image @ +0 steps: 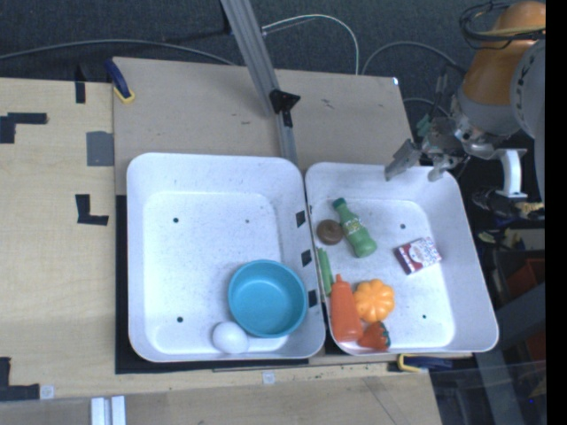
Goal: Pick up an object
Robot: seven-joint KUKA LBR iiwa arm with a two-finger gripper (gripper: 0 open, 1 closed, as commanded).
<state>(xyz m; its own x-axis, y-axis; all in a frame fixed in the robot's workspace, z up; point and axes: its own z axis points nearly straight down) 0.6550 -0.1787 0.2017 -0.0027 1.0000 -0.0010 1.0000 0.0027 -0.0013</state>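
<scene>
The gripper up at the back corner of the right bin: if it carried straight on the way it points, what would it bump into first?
The gripper points down and leftward over the right bin's back rim. Probably bare bin floor first; the green bottle lies nearest beyond, though depth is hard to judge.

No text, number or brand can be read anywhere. A pale label is carried by the green bottle (354,229), below and left of the gripper (416,160), but its print is too small to be made out. White marking is borne on the face of the small red box (418,255), almost straight below the gripper, yet no letters can be told there either.
</scene>
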